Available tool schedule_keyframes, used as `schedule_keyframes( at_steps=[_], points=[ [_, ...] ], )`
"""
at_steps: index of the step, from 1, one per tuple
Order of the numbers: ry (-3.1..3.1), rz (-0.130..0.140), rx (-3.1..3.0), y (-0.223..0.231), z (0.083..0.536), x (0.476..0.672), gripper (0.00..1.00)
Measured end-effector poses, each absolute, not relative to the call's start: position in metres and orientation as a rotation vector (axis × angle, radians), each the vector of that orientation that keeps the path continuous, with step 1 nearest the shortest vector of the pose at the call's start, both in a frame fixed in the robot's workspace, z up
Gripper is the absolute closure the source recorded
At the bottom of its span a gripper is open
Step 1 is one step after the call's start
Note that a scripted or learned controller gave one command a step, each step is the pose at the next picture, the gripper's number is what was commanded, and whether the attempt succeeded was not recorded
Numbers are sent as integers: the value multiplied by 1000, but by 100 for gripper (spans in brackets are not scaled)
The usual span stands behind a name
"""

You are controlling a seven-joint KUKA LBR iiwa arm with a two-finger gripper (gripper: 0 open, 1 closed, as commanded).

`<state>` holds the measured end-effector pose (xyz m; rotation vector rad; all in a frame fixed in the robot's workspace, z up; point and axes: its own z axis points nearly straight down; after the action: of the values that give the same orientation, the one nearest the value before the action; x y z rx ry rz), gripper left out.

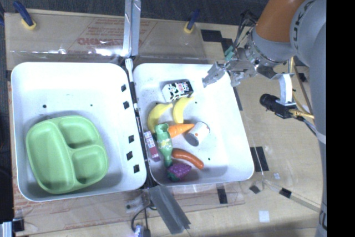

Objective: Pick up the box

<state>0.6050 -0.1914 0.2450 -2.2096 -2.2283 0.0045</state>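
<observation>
Box [177,87] in right bin [236,136].

Black-and-white box [177,87] lying flat, right bin's far side.

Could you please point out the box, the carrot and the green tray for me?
box [177,88], camera view, on its black-and-white top face.
carrot [181,130], camera view, on the middle of its orange body.
green tray [66,152], camera view, on the ridge between its compartments.
</observation>
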Motion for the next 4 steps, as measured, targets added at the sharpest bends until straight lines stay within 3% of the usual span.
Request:
schedule_keyframes(
  at_steps=[1, 2, 3, 4],
  points=[
    [-2213, 0, -2232, -210, 444, 570, 0],
    [-2223, 3, -2220, -208, 454, 571, 100],
    [-2095, 6, -2336, -143, 337, 590, 100],
    [-2133, 8, -2300, -140, 174, 636, 100]
  ],
)
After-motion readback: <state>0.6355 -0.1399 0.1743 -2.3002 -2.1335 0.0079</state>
